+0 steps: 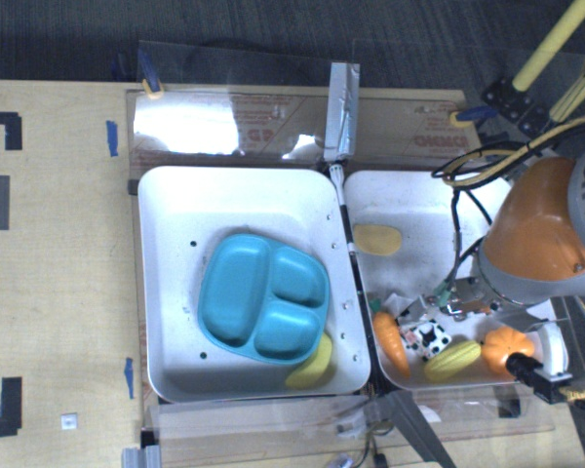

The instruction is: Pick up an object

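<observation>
Blue divided plate (263, 297) lying in the left bin (166, 203), a yellow piece (315, 363) tucked at its lower edge. Right bin (409, 198): tan oval (377, 239) near the top; carrot (390, 343), black-and-white toy (432, 338), yellow fruit (452, 358) and orange fruit (505, 343) clustered at the bottom. Gripper (455, 300) low over the cluster, finger state cannot be told.
</observation>
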You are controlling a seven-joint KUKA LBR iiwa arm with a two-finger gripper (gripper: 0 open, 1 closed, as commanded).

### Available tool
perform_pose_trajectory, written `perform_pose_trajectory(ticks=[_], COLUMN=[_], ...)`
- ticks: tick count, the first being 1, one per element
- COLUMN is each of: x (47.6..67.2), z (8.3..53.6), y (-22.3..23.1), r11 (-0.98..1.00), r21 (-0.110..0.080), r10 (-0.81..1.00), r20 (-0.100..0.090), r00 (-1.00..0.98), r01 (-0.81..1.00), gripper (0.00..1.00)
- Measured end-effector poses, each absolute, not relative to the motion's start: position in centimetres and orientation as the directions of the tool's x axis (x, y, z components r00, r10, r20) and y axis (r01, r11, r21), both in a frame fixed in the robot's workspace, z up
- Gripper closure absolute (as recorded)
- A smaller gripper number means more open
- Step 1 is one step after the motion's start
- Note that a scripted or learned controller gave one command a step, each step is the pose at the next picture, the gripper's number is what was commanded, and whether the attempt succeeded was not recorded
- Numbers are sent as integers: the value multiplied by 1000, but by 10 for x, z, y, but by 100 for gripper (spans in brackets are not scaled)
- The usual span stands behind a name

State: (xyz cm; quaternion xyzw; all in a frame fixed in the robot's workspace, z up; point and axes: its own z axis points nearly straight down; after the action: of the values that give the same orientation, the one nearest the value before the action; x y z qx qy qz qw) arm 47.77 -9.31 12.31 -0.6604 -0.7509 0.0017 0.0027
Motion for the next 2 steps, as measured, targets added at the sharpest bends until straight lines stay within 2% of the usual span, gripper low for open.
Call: perform_pose_trajectory(ticks=[1,2], x=[531,587], z=[185,281], y=[-90,-139], r11=[-80,-180], r21=[2,8], r10=[997,984], r20=[0,-1], r00=[80,180], r01=[997,984], gripper=[0,0])
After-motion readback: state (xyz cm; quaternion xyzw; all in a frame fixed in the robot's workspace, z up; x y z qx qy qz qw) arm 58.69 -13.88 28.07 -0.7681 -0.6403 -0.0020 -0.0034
